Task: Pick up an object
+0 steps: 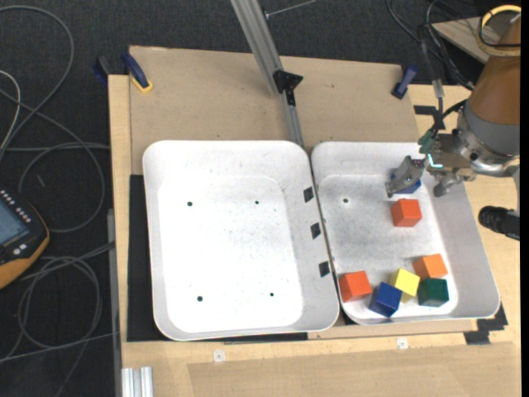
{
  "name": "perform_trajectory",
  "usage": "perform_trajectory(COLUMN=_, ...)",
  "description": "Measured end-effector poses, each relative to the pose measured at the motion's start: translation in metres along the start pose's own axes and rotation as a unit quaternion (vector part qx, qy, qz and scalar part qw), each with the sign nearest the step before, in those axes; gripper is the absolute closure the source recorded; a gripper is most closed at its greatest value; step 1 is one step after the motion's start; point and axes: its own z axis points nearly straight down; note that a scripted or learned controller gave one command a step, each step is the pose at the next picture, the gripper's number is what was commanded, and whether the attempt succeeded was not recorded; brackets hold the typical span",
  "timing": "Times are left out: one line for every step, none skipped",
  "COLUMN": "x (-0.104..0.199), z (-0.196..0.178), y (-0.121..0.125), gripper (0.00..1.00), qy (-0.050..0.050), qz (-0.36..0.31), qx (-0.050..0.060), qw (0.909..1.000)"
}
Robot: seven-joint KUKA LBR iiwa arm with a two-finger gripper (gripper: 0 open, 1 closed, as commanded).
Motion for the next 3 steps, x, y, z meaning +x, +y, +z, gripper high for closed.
perform_trajectory(x=0.000, z=-0.002, y=0.000, gripper=0.00, qy=0.000, qz=0.000, qx=-0.002, qw=1.0000)
perform_trajectory(x=-0.001, z=0.059, y=-0.007, gripper=0.00, qy=0.000, qz=0.000, qx=0.001, qw=1.0000)
perform_trajectory(x=0.009, z=0.116, y=-0.005, gripper=0.00, qy=0.000, qz=0.000, qx=0.001, qw=1.0000)
